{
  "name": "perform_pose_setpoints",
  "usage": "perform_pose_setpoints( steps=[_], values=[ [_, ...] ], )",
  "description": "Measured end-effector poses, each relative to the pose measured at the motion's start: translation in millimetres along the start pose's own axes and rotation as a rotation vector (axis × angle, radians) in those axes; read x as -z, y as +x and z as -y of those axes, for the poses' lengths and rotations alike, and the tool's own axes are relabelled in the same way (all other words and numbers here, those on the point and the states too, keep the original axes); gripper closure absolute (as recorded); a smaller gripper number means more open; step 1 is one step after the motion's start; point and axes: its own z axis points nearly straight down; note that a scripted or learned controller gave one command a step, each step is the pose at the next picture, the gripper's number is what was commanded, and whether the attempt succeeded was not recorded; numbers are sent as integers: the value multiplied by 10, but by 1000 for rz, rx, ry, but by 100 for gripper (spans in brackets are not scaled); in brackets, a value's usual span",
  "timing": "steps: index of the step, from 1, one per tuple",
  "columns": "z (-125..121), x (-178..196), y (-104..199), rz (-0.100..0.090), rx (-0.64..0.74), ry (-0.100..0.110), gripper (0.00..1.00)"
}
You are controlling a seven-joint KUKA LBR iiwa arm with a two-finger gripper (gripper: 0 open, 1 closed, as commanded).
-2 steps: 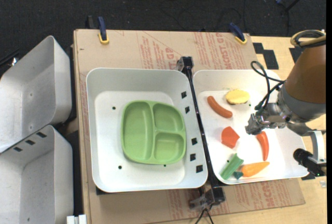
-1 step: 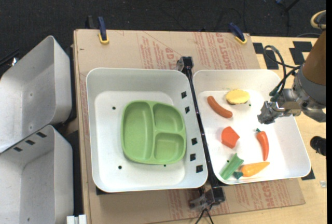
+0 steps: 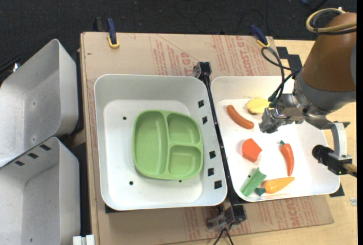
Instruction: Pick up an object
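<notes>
- Red letters are printed on the brown tabletop (image 3: 153,48), but they are too faint to be read.
- The fingers (image 3: 271,121) are seen over the right bin (image 3: 326,184); how wide they are cannot be told.
- Just left of the fingers, a red sausage (image 3: 240,116) and a yellow lemon (image 3: 257,105) are found.
- An orange block (image 3: 251,150) is seen below them.

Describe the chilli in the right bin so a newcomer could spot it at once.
Start at the right bin, the one holding the toy food. The chilli lies near its right side, just below the hand. It is slim, red with a green stem, unlike the blocky red piece to its left and the orange carrot below.
</notes>
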Motion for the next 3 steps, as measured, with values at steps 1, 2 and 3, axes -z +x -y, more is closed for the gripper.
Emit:
perform_pose_setpoints(
  steps=[1,2,3],
  values=[
    [-301,-83,547,0,1,-2,100],
    [-571,-203,1036,0,1,-2,100],
    [-680,-239,1494,0,0,-2,100]
  ],
)
